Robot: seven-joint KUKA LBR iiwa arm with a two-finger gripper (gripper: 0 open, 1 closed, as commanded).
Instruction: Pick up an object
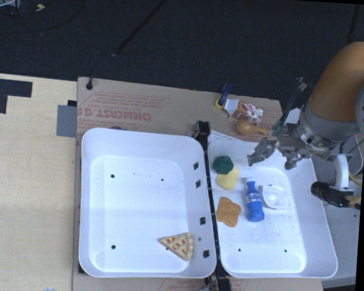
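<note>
Blue bottle (254, 202) near gripper (275, 156)

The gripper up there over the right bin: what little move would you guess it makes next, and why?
Probably straight down and slightly left toward the blue bottle. The gripper hangs above the right bin with nothing between its fingers, and the bottle lies close below it.

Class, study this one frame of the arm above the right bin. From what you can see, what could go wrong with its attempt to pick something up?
1. The blue bottle, the clear cup and the orange piece lie close together, so the tool may nudge a neighbour or close on two things.
2. The green object and the yellow block touch each other near the divider, leaving little room on that side.
3. The tool hangs over the bin's far edge, not above any item, so a straight descent would probably miss.
</note>
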